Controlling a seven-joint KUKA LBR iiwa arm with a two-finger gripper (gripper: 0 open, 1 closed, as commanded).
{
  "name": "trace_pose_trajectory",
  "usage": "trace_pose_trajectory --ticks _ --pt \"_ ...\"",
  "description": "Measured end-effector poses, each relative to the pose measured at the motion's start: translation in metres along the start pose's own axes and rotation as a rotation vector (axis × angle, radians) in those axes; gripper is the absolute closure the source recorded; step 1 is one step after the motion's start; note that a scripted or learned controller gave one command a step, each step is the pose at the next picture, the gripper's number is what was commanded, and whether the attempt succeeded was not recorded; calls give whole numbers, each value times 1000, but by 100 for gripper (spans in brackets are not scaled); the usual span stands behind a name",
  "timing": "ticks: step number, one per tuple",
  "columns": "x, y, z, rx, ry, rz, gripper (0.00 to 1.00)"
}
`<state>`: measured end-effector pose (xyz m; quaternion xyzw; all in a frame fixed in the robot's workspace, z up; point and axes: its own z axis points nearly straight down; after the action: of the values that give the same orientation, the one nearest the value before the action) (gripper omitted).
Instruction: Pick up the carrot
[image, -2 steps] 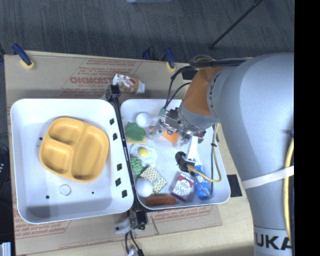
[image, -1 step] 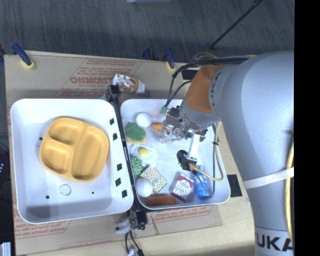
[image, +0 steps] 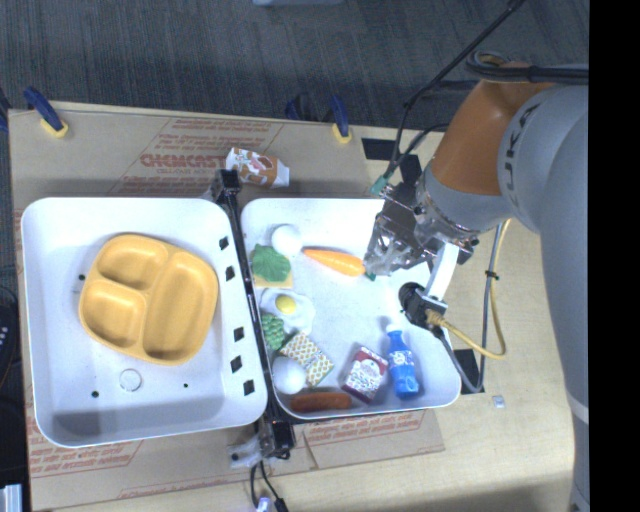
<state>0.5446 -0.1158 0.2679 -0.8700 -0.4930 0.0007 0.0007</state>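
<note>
Looking down on the counter, I see the carrot lying on the floor of the right bin, in its upper half, pointing roughly left to right with the thicker end toward the arm. My pincer hangs just beside that right end, close enough that I cannot tell whether it touches. I also cannot tell how far apart it stands, as the wrist hides it; nothing shows in its grip.

Left of the carrot sit a white egg and a green leafy piece, with a fried egg below them. Along the bin's lower edge I see a sausage, a red packet and a blue bottle. The left bin holds a yellow divided tray. A small carton lies on the cardboard above the bins.
</note>
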Motion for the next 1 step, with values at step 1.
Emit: trace_pose_trajectory --ticks 1 --pt "-26 -30 46 4 -2 155 100"
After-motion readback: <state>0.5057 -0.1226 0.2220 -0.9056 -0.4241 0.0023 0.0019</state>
